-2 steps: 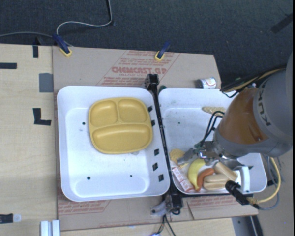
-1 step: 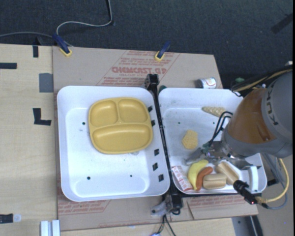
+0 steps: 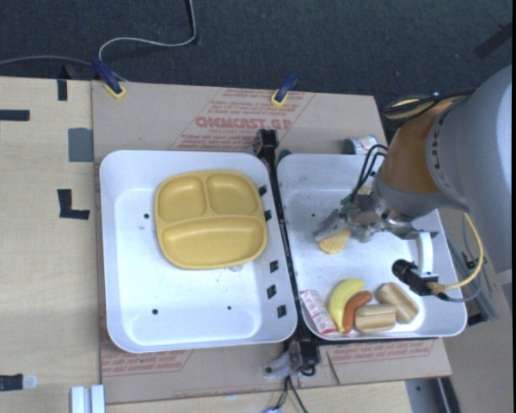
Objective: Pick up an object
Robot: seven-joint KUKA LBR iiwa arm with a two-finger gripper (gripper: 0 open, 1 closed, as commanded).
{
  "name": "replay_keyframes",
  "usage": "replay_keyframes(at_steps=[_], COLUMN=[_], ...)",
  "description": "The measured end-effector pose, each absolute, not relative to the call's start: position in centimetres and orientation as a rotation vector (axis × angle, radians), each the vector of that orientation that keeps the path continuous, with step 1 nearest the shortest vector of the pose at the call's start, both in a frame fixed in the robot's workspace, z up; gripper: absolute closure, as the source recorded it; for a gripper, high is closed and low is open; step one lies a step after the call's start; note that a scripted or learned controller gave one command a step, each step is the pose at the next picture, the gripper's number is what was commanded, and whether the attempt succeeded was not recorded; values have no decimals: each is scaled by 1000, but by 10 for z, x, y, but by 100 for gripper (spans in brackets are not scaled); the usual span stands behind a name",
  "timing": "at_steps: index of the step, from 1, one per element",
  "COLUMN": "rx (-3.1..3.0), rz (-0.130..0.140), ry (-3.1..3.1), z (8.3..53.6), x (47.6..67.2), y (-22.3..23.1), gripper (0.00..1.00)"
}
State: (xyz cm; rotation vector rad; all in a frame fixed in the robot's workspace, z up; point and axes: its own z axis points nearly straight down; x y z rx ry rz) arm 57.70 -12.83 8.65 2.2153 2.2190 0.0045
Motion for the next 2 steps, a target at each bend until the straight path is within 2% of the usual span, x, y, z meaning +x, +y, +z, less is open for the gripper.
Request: replay_keyframes(at_steps=[1,2], rx=[2216,2219], rz=[2,1], ry=[2219,2223], z=[96,240], x=[576,561], y=[-129,-64], gripper=[100,100])
